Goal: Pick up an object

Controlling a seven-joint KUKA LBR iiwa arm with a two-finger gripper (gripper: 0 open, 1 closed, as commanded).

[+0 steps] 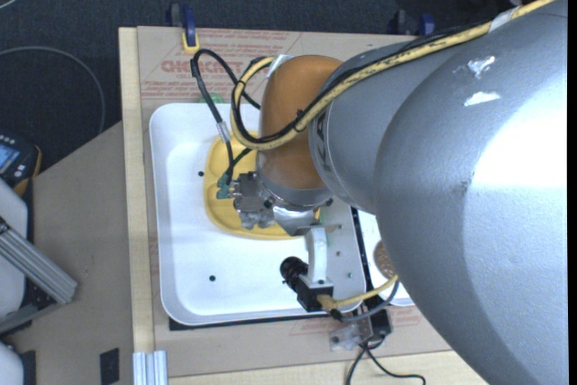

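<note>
While the arm [451, 158] is reaching in from the right and covering most of the scene, the left white bin [180, 221] is sitting on the worktop [144, 86] and holding a yellow object [219, 185], which is lying in the bin's middle. The arm's orange band [293, 122] and wrist are standing directly over that object, hiding most of it. Its long axis cannot be judged. Whether the hand is released or clenched cannot be told.

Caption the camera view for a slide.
KUKA arm reaches over the left white bin, its wrist low above a yellow object partly hidden beneath it.
</note>
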